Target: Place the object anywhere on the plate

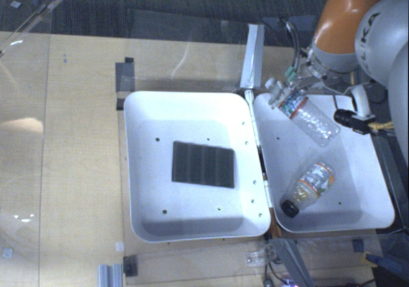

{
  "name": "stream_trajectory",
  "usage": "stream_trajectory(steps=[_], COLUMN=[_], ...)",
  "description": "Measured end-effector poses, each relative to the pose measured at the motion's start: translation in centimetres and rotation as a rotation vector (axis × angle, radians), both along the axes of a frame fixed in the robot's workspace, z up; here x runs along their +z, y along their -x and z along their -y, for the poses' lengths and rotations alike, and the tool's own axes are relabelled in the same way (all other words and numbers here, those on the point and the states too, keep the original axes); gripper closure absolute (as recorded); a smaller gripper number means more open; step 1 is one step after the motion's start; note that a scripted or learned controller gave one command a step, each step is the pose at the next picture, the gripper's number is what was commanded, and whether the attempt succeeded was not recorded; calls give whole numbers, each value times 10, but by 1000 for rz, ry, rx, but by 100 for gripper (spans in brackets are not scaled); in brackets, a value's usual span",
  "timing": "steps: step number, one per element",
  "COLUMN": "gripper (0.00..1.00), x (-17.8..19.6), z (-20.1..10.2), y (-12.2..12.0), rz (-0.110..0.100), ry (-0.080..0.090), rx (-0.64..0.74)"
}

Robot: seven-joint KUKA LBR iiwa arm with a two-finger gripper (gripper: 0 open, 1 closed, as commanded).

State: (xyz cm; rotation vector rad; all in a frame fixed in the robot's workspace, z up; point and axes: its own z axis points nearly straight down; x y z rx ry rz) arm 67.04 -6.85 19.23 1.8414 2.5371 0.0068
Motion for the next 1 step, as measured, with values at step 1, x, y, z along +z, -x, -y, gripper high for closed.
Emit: stream_trajectory(steps=[1], gripper=[100], x=[54], z=[-45], y=[42], rz=[-1], ry=[-2], rx=[-116])
